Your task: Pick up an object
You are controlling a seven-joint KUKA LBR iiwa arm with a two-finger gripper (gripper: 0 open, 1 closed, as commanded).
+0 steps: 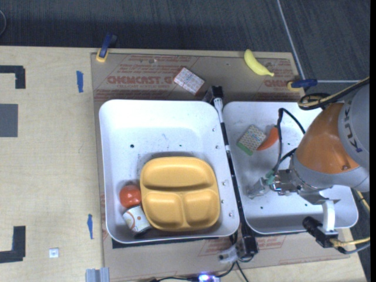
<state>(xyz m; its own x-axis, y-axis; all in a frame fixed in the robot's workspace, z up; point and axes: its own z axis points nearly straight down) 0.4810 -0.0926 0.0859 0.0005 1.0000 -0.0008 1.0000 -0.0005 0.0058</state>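
My gripper (257, 187) hangs low over the floor of the right bin (294, 219), near its left-middle part, and no object shows at its tip. A pale patterned square pad (251, 138) lies tilted in the back of that bin, touching an orange-red piece (269, 138) on its right. Both sit a short way behind the gripper. The left bin (117, 134) holds a large yellow compartment tray (179, 191), a red-orange ball (130, 195) at the tray's left, and a small white and orange object (136, 218) in front of the ball.
The grey and orange arm (329, 148) covers the right side of the right bin. Behind the bins on the cardboard lie a yellow banana (258, 63) and a patterned block (188, 80). Clamps (106, 46) sit at the back corners.
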